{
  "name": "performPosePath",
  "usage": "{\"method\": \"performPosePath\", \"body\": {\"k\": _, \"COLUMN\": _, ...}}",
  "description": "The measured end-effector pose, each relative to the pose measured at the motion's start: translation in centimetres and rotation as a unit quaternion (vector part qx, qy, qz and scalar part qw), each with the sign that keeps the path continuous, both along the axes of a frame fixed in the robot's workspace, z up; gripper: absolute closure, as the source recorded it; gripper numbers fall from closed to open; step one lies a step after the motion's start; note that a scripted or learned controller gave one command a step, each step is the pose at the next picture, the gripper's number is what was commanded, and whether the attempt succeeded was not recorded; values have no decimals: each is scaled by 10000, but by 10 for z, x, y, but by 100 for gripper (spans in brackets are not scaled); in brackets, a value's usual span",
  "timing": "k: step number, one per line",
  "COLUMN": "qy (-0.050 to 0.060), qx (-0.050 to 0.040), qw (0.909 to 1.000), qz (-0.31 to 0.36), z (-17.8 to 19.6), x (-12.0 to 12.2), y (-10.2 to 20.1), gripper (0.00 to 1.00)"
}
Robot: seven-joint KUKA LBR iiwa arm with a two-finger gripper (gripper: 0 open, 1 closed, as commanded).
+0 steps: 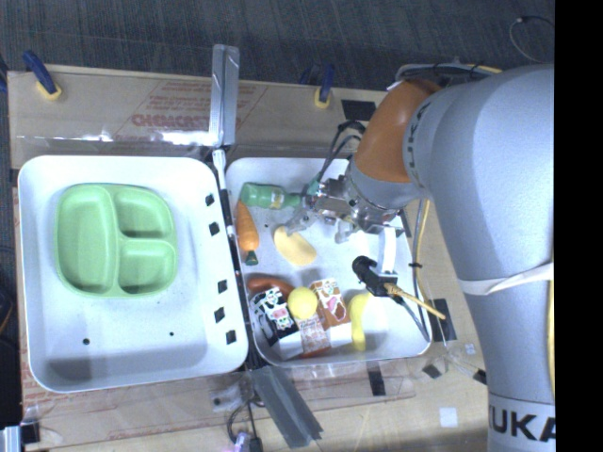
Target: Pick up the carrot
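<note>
- Carrot (246, 232) lies in right bin (407, 347), along its left wall, just below green bottle (265, 196).
- End effector (325, 207) hangs over the bin's upper middle, right of carrot, apart from it, nothing between its fingers.
- Finger opening: cannot tell.
- Yellow piece (295, 248) sits between them, lower.

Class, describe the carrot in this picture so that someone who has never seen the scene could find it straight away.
Start at the right-hand white bin, the one crowded with toy food. Along its left wall, just below a green bottle lying on its side, lies the carrot. It is the only slim orange thing there, lengthwise along the wall, unlike the pale yellow wedge to its right.
</note>
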State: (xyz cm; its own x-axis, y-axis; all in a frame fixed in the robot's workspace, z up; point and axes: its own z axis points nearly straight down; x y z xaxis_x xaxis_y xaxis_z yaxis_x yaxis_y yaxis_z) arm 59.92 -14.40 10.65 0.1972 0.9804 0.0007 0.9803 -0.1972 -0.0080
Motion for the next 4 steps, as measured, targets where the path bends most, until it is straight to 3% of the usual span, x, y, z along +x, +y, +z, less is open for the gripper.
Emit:
{"method": "performPosePath", "body": {"k": 1, "qy": 5, "qx": -5, "qw": 9957, "qz": -921, "z": -17, "x": 2, "y": 31, "gripper": 0}}
{"method": "performPosePath", "body": {"k": 2, "qy": -51, "qx": -7, "qw": 9959, "qz": -898, "z": -1, "x": 7, "y": 30, "gripper": 100}}
{"method": "performPosePath", "body": {"k": 3, "qy": -9, "qx": -15, "qw": 9916, "qz": -1293, "z": 83, "x": -16, "y": 87, "gripper": 100}}
{"method": "performPosePath", "body": {"k": 4, "qy": -5, "qx": -15, "qw": 9916, "qz": -1295, "z": 83, "x": -17, "y": 86, "gripper": 0}}
